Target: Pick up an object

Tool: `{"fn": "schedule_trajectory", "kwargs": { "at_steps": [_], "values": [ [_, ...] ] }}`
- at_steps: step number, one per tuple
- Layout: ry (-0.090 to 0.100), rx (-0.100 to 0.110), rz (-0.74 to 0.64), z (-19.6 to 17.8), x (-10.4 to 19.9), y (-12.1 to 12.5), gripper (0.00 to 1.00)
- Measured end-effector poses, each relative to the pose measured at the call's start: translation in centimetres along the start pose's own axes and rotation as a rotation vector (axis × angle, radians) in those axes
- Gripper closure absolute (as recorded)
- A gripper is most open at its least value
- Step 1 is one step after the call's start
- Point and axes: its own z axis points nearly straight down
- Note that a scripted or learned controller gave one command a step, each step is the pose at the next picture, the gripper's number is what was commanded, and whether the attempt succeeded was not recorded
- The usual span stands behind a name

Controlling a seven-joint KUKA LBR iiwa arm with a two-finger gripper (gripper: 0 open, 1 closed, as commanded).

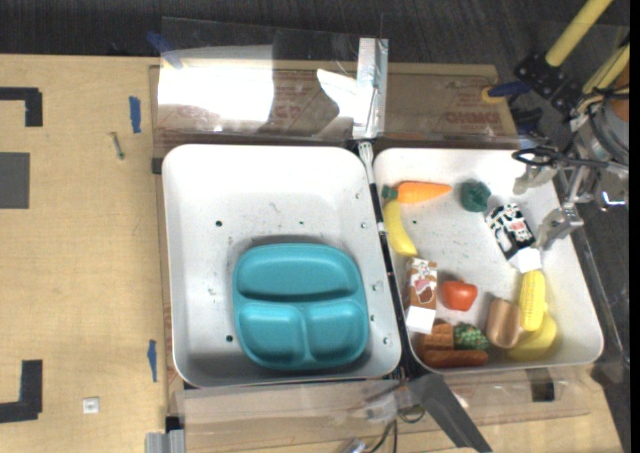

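Lying in the left bin [190, 181], a teal tray [298, 304] is seen. Toys are held by the right bin [590, 336]: carrot [422, 192], banana [399, 229], bottle [514, 232], tomato [459, 294], corn [532, 300]. At right, the gripper [556, 199] is seen spread, grasping nothing.

The right bin [585, 286] serves as reference. Inside it: a carrot [425, 192] and banana [399, 231] toward its left wall, a corn cob [533, 299] toward its right wall. The gripper [558, 203] sits over its right rim. A teal divided tray [299, 305] occupies the left bin [200, 191] beside it.
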Motion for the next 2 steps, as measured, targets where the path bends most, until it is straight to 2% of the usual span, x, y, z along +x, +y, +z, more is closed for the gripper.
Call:
{"fn": "schedule_trajectory", "kwargs": {
  "at_steps": [1, 2],
  "values": [
    [0.001, 0.000, 0.098, 13.7, 2.6, -1.8, 0.00],
    [-0.008, 0.002, 0.094, 12.4, 2.2, -1.6, 1.00]
  ]
}}
